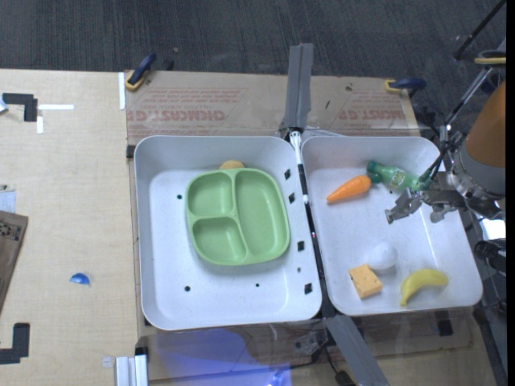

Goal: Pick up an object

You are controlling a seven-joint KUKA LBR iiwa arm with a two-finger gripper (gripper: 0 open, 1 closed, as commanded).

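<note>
Near edge: below the bins a bluish, blurred patch [213, 356] lies on the counter [64, 215]; what it is cannot be made out.
Banana: a yellow banana [422, 283] lies in the near right corner of the right bin [338, 296], just beside the bin's front wall.
Cheese block: an orange-yellow wedge [365, 281] sits left of the banana, near the front of the same bin.
White object: a pale, rounded thing [380, 256] rests just behind the wedge; it blends with the white floor, so its outline is hard to read.
Tray: a green three-compartment tray [238, 215] lies flat in the middle of the left bin [161, 296].
Hidden item: a small yellow-orange thing [232, 166] peeks out from behind the tray's far rim; most of it is covered and it cannot be identified.
Carrot: an orange carrot [349, 190] lies tilted in the far part of the right bin, its thick end toward the green bottle.
Bottle: a green bottle [393, 175] lies on its side beside the carrot, its right end partly crossed by the arm's hardware.
End effector: the end effector [417, 203] hangs over the right side of the right bin, near the bottle; its metal parts blur together, so whether it is released or clenched cannot be told, and nothing is clearly seen in its grip.
Arm: the grey and orange arm [487, 147] is cut off by the right edge.
Far: brown cardboard [209, 107] lies behind the bins.
</note>
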